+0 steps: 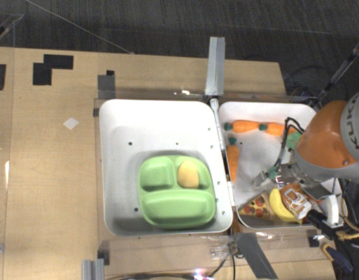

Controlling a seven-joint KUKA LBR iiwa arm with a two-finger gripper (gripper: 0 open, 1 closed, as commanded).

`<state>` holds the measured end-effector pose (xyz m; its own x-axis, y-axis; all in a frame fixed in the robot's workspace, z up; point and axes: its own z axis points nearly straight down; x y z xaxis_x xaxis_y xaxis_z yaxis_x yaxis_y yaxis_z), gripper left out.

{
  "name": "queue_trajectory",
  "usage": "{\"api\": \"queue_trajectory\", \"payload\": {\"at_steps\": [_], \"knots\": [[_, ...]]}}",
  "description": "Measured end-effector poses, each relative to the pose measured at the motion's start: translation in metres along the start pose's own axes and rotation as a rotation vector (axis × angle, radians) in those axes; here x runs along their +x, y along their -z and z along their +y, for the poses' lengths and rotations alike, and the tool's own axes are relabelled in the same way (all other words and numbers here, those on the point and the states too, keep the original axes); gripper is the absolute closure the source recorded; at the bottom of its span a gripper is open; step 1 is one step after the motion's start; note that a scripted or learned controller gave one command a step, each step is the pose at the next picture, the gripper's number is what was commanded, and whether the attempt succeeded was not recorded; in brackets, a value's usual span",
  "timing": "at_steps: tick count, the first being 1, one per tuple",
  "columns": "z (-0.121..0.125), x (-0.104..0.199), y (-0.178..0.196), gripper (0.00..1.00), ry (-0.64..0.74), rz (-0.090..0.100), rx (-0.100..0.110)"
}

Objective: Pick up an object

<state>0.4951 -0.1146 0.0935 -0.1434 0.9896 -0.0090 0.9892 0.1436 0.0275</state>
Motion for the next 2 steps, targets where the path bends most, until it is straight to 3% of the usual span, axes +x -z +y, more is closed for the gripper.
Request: {"api": "queue_trajectory", "payload": {"at_steps": [1,2], "knots": [[-0.002,-0.014,0.000,0.00,0.122,0.006,0.002],[0.102,-0.045,0.025,0.00,0.372,0.011,0.019]]}}
